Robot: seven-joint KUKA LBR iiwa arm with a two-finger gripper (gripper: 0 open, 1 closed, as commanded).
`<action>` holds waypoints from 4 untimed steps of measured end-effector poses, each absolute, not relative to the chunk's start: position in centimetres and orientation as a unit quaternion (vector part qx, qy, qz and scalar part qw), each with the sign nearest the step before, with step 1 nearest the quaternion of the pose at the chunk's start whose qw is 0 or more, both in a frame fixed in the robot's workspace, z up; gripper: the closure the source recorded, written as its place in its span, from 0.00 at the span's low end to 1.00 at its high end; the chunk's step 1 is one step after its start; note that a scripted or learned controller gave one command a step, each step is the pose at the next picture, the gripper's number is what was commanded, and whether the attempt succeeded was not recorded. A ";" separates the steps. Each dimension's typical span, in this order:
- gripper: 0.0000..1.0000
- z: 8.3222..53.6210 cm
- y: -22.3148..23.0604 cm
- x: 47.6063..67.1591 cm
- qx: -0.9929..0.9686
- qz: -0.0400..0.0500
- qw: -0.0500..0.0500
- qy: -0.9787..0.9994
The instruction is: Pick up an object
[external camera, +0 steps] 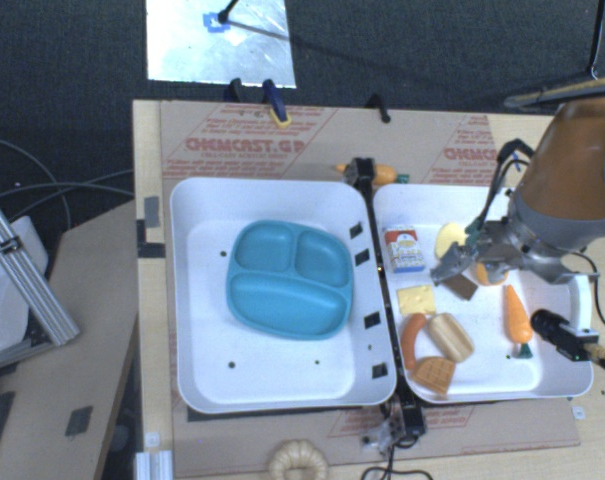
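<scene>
Lying in the right bin (pixel 582 373) — carrot (pixel 517 316) upright, tip toward the bench's front.

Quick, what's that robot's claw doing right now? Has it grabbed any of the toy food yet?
Gripper: low in the right bin, right by a small brown piece and the yellow toy; whether it has grabbed anything cannot be told.

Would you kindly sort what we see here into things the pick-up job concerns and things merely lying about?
Job:
gripper over the right white bin
small brown block
orange toy carrot
yellow cheese square
tan bread roll
red-and-white carton

Lying about:
blue divided plastic plate in the left white bin
beige rope ring
</scene>
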State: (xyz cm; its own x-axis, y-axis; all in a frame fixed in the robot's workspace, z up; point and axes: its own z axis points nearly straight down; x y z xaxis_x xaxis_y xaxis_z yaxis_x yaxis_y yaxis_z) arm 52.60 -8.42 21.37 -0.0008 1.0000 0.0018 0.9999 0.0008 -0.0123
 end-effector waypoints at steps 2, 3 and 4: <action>0.00 17.8 -8.8 52.7 -0.707 0.001 0.001 -0.707; 0.00 11.5 -9.0 53.0 -0.707 0.001 0.002 -0.707; 0.00 8.4 -9.0 53.1 -0.707 -0.001 0.001 -0.707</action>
